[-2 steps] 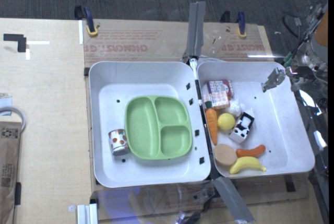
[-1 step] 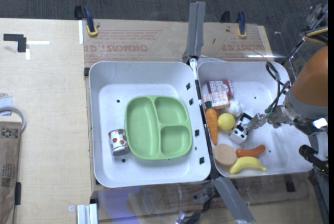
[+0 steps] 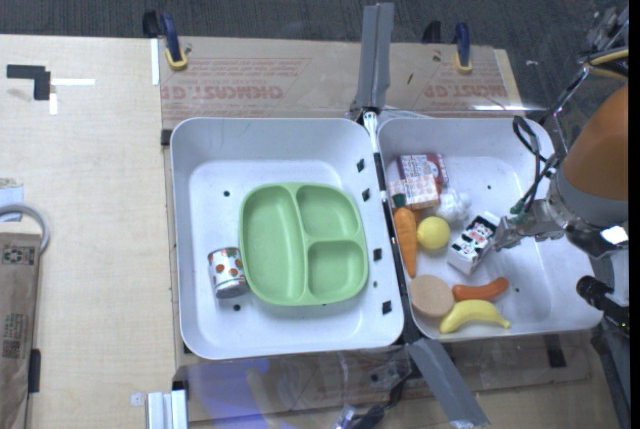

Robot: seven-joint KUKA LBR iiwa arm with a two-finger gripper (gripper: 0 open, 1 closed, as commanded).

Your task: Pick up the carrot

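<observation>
The carrot [image 3: 406,241], orange with a small green top, lies lengthwise along the left wall of the right bin [image 3: 520,153], beside a yellow lemon [image 3: 433,233]. My gripper [image 3: 507,234] hangs low over the right half of that bin, at the right edge of a small white and black box [image 3: 472,243]. It is about a hundred pixels right of the carrot, with the lemon and the box between them. Nothing can be seen held in the gripper.
The right bin also holds a pink packet [image 3: 418,179], a tan disc [image 3: 432,296], an orange-red sausage [image 3: 481,290] and a banana [image 3: 473,318]. In the left bin [image 3: 196,217] sit a green divided plate [image 3: 303,243] and a small can [image 3: 228,272].
</observation>
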